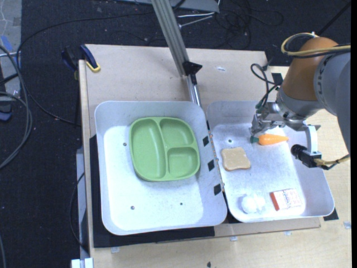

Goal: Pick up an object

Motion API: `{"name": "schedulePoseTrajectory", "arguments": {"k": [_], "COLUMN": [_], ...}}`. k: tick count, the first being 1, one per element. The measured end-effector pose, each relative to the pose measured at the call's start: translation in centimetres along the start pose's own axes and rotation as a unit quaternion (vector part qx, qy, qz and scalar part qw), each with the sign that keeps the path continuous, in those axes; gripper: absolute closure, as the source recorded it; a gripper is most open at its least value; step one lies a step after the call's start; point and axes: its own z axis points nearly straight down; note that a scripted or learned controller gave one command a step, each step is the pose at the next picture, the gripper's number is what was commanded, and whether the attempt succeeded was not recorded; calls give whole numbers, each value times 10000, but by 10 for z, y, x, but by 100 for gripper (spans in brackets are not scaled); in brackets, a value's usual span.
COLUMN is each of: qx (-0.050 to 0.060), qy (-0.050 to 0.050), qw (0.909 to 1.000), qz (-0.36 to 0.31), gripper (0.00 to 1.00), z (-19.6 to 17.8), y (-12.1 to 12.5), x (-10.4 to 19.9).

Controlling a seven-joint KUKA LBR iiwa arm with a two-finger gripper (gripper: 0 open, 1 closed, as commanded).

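Dark cabled floor surrounds the wooden bench [139, 71]; tool [260, 128] by carrot [273, 140], its spread unreadable.

Surface [145, 66]: pale wood, bearing two shallow white bins side by side, edges touching at centre. Left bin [111, 205] rests partly on a dark mat [97, 236] showing along its left and lower edges; right bin [318, 197] sits beside it. A blue-and-yellow clamp [89, 58] grips the surface's far left corner.

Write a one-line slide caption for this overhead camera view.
Arm's hand at the toy carrot in the right bin; green divided plate in the left bin.
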Motion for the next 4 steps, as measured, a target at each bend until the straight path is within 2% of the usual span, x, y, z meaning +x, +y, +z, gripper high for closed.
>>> {"name": "schedulePoseTrajectory", "arguments": {"k": [1, 3, 4], "qx": [125, 120, 168], "qy": [67, 67, 86], "qw": [9999, 9999, 9998], "qz": [2, -14, -33], "gripper": [100, 100, 100], "z": [-62, -168, -151], "y": [4, 10, -5], "x": [-8, 0, 52]}}
